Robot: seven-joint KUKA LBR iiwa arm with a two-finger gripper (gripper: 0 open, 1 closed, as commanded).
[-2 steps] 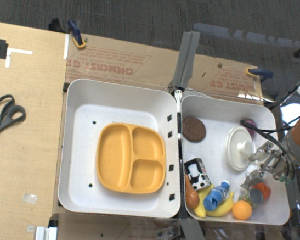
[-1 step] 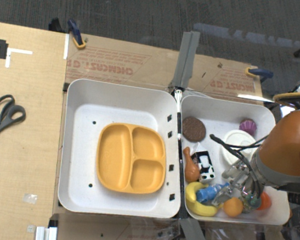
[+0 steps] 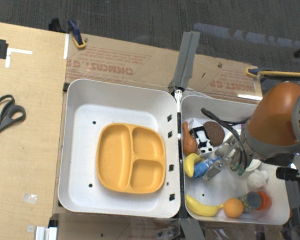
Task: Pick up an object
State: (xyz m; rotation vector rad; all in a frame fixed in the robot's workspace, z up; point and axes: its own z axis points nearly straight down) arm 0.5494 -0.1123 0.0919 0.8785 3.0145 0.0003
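The gripper (image 3: 216, 166) is lowered into the right bin (image 3: 274, 220), right by a blue toy (image 3: 203, 168); whether anything is pinched can't really be told. That toy is small, bright blue, tucked against a yellow piece (image 3: 190, 164). A banana (image 3: 202, 208) and an orange (image 3: 233, 207) are seen nearby.

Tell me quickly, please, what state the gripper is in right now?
Gripper: down in the right bin, at a blue object; open or shut cannot be told, and no hold is evident.
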